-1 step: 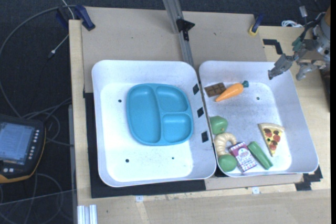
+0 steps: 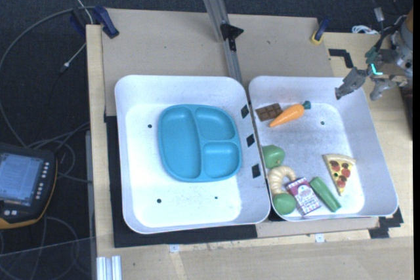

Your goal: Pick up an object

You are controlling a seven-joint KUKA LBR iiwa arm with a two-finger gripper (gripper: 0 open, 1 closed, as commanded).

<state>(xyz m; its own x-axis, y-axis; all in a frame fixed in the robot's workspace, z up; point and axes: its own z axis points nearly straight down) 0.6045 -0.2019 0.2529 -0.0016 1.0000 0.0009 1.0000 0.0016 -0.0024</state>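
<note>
Two bins on bench | gripper sat above right bin's far corner, fingers spread, nothing held | carrot nearby

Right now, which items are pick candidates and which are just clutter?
Pick candidates, right bin: carrot, chocolate bar, green pear, pizza slice, cucumber, red carton.
Clutter: blue divided plate in left bin, pendant, clamps.

Single fixed camera above bench, looking down at slant. Both bins whole in frame: left bin, right bin. Moderate distance; floor beyond bench's left edge.
</note>
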